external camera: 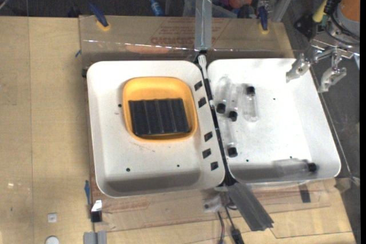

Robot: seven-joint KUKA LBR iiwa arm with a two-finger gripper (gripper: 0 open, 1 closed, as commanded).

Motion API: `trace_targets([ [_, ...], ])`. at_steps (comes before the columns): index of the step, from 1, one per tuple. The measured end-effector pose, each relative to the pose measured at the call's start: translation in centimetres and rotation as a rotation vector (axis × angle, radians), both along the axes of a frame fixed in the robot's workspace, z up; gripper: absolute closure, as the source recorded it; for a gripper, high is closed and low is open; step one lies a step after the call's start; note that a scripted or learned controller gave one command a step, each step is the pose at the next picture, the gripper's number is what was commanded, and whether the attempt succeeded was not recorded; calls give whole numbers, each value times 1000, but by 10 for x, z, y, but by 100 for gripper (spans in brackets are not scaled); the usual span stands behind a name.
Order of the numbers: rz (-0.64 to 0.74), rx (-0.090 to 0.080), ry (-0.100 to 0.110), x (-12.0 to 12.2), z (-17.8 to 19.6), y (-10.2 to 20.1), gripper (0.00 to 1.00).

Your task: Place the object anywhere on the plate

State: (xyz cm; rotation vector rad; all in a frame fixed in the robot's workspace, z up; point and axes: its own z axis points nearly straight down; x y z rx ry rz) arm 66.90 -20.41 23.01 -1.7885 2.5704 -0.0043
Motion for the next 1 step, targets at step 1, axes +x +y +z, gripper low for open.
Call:
trace_targets([
  [1, 353, -2, 1, -1, -16, -18, 0],
])
